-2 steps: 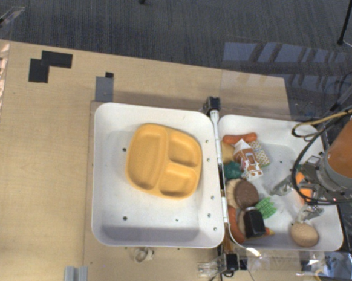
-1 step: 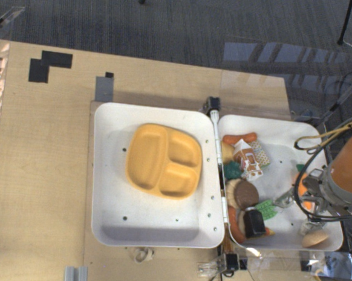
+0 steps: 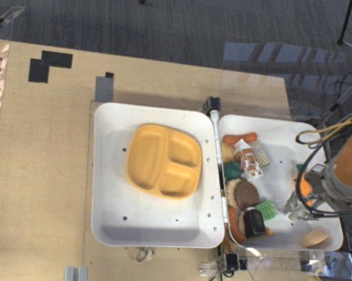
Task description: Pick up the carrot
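Underneath, wooden bench [image 3: 41,156], grey carpet [image 3: 173,21].

Bench [image 3: 40,174] is showing matt pale wood grain; bins [image 3: 106,222] smooth white plastic; yellow tray [image 3: 162,160] satin plastic.

No readable text anywhere; small carton [image 3: 249,159] bears printed pattern (too blurred to read).

White bins: two, side by side, left bin [image 3: 101,161] and right bin [image 3: 286,130]
Yellow divided plates: one [image 3: 163,160], in the left bin
Compartments in that plate: three
Small food items: a cluttered heap right of the plate, exact count unclear
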You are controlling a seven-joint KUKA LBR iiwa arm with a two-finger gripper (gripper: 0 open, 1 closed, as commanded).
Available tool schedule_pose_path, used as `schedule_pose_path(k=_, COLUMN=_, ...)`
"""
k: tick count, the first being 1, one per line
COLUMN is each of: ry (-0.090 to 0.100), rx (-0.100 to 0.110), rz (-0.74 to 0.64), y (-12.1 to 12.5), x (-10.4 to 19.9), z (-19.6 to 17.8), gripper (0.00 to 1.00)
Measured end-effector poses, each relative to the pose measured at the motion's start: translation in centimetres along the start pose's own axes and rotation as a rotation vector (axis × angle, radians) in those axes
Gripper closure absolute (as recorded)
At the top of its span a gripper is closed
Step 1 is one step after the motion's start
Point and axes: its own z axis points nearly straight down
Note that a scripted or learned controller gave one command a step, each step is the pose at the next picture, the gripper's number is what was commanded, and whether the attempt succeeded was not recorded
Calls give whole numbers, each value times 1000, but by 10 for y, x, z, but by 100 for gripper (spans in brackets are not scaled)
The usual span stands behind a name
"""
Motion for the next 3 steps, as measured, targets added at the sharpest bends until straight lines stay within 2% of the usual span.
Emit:
schedule_pose_path(k=1, ry=1, rx=-1, rz=0, y=0, x=0, z=1, gripper=0)
schedule_pose_path(k=2, ry=7, rx=-16, rz=-183, y=1, x=1, z=15, gripper=0)
schedule_pose_path(k=3, ry=0, rx=-4, rz=-187, y=-2, x=-4, z=1, gripper=100)
